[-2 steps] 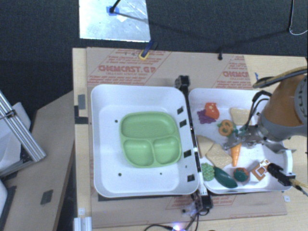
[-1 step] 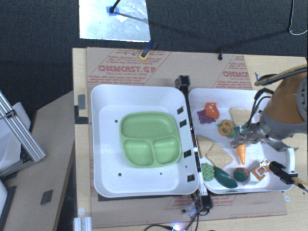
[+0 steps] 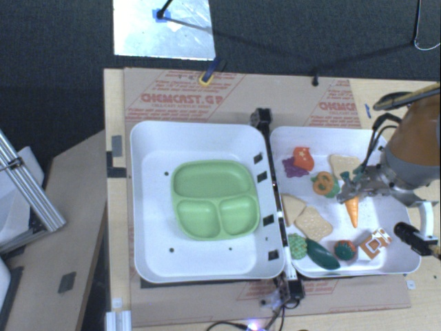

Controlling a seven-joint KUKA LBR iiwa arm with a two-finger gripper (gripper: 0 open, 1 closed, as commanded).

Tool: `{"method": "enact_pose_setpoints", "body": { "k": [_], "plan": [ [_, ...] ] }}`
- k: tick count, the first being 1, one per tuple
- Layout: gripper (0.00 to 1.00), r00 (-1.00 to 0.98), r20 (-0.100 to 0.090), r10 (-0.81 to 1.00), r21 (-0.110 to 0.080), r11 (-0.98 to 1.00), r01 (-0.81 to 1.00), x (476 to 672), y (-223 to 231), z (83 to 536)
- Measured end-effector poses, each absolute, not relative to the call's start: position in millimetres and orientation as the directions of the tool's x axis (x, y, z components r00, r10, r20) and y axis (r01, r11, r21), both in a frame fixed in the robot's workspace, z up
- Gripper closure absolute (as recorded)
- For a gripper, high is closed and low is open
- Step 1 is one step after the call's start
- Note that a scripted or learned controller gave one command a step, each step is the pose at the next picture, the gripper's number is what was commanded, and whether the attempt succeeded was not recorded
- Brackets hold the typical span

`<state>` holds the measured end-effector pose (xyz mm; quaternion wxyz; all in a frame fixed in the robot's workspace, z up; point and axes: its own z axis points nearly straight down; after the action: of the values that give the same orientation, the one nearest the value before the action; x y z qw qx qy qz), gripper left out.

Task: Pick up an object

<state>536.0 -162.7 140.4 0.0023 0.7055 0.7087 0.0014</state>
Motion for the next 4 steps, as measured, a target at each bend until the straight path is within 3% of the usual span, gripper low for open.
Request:
{"method": "enact_pose_setpoints", "body": {
  "k": [2, 4],
  "plan": [
    [1.0, -0.006, -0.001, 1.0, 0.006, 0.006, 1.0, 540.6, -155, 227],
    [1.0, -0.009, 0.001, 1.0, 0.001, 0.009, 1.0, 560.3, -42, 212]
  ]
}}
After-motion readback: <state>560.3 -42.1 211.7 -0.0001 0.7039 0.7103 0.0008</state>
